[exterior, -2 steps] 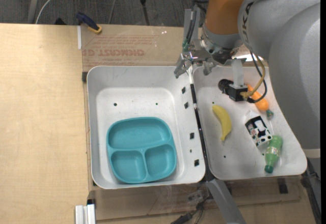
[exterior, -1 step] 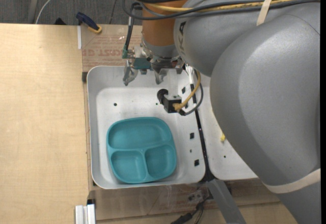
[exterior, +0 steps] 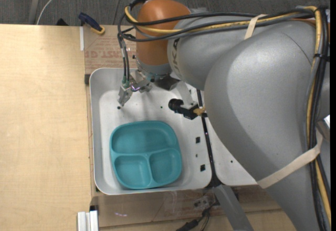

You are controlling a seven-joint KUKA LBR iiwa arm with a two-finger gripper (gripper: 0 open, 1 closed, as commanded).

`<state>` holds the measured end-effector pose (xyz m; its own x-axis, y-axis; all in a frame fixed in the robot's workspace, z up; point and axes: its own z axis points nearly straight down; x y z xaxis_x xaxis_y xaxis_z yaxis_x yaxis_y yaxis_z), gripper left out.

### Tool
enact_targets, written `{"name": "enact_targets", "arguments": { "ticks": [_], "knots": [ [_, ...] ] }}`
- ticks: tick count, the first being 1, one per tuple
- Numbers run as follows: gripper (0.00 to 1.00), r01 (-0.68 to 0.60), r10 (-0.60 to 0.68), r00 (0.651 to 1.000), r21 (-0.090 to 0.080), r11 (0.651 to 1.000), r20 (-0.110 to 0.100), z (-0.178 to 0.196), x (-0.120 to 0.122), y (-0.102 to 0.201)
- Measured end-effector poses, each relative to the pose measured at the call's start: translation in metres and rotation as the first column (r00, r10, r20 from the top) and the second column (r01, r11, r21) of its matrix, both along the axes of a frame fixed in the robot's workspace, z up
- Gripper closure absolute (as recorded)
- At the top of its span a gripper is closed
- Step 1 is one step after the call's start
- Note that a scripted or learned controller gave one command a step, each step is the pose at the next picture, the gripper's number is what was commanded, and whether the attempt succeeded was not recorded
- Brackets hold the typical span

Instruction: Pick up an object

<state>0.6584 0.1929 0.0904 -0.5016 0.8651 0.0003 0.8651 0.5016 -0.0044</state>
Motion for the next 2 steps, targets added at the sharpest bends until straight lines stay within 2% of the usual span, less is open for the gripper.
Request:
{"name": "enact_targets", "arguments": {
  "ticks": [1, 2],
  "knots": [
    [0.00, 0.066, -0.066, 0.998, 0.000, 0.998, 0.008, 0.103, 0.002, -0.118],
    [0.00, -0.211, 0.211, 0.978, 0.001, 0.978, 0.003, 0.001, -0.102, -0.001]
  ]
}}
